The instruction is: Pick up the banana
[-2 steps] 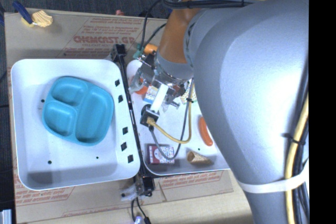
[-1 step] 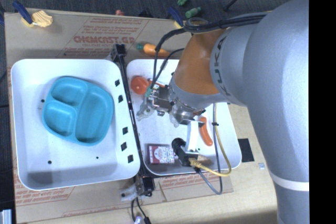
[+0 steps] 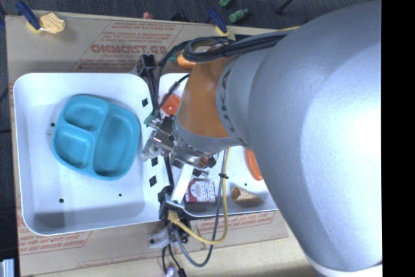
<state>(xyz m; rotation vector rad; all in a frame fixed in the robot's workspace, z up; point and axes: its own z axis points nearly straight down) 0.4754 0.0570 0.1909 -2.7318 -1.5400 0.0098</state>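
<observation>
So here's where we're at. The gripper [image 3: 157,139] hangs low at the wall between the two bins, tucked under the wrist. We honestly can't tell whether it's spread or closed, or whether anything is in it.

The banana is the annoying part: we can't place it. The arm [image 3: 279,126] covers most of the right bin [image 3: 172,81], so our guess is it's under there, on the arm's side of the gripper. What peeks out on that side is a small orange piece [image 3: 170,104] just past the wrist, a dark packet [image 3: 201,192] and a brownish lump [image 3: 244,194] nearer the bench edge. None of those reads as a banana to us. On the far side of the gripper, the left bin [image 3: 26,159] holds a blue divided plate [image 3: 96,136].

Handling-wise, we'd expect a banana to be light, curved, smooth-skinned and a bit squashy if it's real. We'd grab it across the thick middle, squarely over the curve, and squeeze gently so it doesn't roll or pop out.
</observation>
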